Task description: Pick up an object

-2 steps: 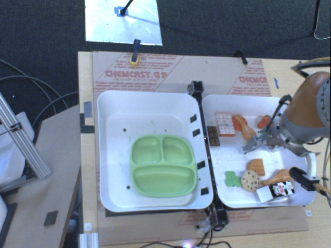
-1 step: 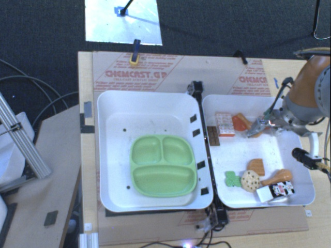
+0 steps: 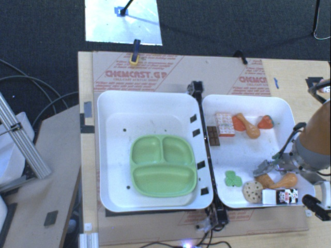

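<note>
My gripper [image 3: 266, 167] reaches in from the right and hangs low over the near right part of the right bin [image 3: 282, 105]. Just under and in front of it lies a tan chicken drumstick [image 3: 280, 181]. Beside that are a speckled cookie [image 3: 252, 190], a small black-and-white milk carton [image 3: 280, 196] and a green broccoli piece [image 3: 233, 179]. Further back in this bin lie a pink-and-white wafer box [image 3: 225, 124], an orange drumstick-shaped toy [image 3: 246, 125], a red piece [image 3: 266, 122] and a brown chocolate bar [image 3: 213, 135]. I see nothing lifted off the bin floor.
The left bin [image 3: 111, 112] holds a green divided plate [image 3: 163, 165]. A black divider with clips [image 3: 202, 143] runs between the two bins. The grey arm with its orange band [image 3: 316, 138] covers the right bin's right edge. Cables lie off the bench at left.
</note>
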You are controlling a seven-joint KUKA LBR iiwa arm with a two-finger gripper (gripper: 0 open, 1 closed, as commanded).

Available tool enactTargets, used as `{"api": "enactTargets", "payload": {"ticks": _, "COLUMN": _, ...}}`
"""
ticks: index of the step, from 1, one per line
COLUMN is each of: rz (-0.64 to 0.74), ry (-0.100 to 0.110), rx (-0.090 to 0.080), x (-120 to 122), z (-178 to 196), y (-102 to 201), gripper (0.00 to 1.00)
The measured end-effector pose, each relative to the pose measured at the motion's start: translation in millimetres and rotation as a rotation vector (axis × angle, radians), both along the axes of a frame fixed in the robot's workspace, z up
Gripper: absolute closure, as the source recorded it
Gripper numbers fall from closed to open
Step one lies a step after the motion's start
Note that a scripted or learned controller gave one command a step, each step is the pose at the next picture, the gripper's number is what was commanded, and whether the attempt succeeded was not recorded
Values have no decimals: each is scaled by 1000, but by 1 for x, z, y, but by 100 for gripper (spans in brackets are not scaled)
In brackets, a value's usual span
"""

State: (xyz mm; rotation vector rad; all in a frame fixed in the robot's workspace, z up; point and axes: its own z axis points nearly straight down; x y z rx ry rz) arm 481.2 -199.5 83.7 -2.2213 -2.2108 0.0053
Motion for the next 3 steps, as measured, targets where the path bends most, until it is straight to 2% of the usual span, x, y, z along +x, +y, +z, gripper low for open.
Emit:
{"api": "enactTargets", "payload": {"ticks": 1, "rz": 5, "ry": -12, "rx": -3, "x": 7, "z": 12, "y": 1, "gripper": 100}}
{"api": "enactTargets", "payload": {"ticks": 2, "rz": 15, "ry": -17, "rx": -4, "x": 57, "z": 84, "y": 53, "gripper": 100}}
{"api": "enactTargets", "payload": {"ticks": 3, "rz": 19, "ry": -21, "rx": -2, "x": 82, "z": 175, "y": 135, "gripper": 100}}
